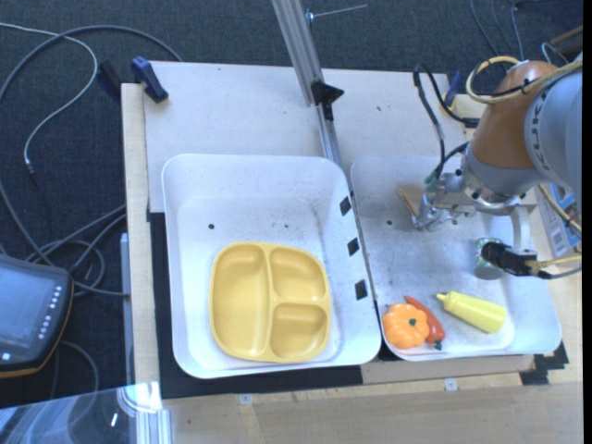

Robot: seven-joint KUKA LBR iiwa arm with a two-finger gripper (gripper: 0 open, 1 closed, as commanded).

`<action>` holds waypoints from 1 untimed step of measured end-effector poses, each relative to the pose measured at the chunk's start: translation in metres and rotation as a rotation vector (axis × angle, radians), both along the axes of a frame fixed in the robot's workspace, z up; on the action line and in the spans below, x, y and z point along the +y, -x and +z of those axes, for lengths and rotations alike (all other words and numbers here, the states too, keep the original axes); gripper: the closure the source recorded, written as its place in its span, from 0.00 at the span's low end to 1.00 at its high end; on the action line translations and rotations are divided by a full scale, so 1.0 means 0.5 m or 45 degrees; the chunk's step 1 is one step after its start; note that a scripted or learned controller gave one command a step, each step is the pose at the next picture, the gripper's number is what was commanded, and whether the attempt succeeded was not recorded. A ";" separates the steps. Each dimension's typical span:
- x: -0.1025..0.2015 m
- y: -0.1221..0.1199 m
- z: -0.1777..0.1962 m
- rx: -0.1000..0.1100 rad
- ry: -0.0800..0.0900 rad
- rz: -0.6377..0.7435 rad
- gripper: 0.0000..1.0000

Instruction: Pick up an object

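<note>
Tan flat block (410, 198), wooden by the look of it, lies in the right-hand shallow white bin (388, 176), hard up against the grey arm's gripper (427, 215) on the side that faces the other bin. From where I stand I cannot tell whether the jaws are spread or closed, nor whether they have any of the block between them; the gripper's tip and the block's nearer end overlap in my line of sight. The block's long axis seems to run at a slant, from the gripper away toward the far corner of the bin, so I'd judge a grasp would want the jaws set across that slant.

Farther out from the gripper, toward the bin's near rim, lie a yellow plastic squeeze bottle (474, 312) on its side, a small orange toy pumpkin (406, 326), and a red chilli pepper (424, 311) touching the pumpkin. All three are well apart from the gripper.

Beyond the block, the left white bin (240, 169) holds a yellow divided plastic tray (270, 301). Both bins sit on the pale bench (231, 109).
</note>
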State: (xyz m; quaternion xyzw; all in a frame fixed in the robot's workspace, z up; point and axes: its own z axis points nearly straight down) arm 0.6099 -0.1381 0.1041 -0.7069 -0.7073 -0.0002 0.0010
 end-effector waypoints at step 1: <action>0.006 -0.002 0.129 -0.011 0.004 0.001 1.00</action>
